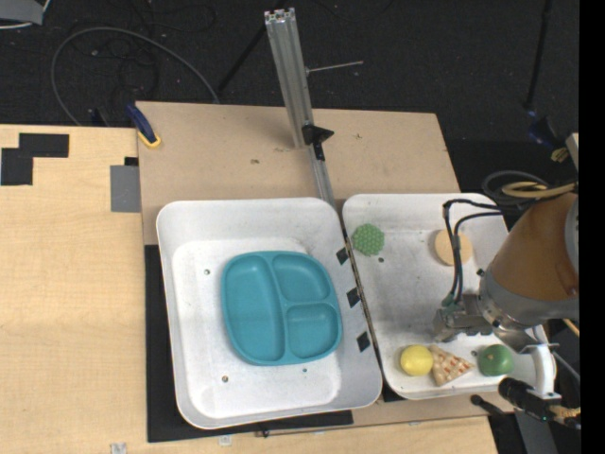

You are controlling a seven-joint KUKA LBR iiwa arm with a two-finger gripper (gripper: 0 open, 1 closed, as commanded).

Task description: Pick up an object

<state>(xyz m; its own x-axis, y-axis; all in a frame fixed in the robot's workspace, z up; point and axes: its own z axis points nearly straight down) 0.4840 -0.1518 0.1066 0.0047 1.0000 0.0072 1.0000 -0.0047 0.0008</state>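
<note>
From my console, near edge of right bin (397, 218): yellow ball (416, 360), pizza slice toy (450, 367), green ball (494, 358) in row. Slice long axis runs diagonal, tip toward lower left. Hand (463, 322) hovers just above slice; can't tell its opening. Nothing lifted, I judge grasp and lift both left. Farther: tan disc (452, 247), green dotted ball (368, 239). Left bin (189, 225) holds teal tray (281, 306)

Dark floor (113, 26) with looping cables (95, 50), tan wooden bench (378, 154), upright aluminium post (288, 74)
</note>
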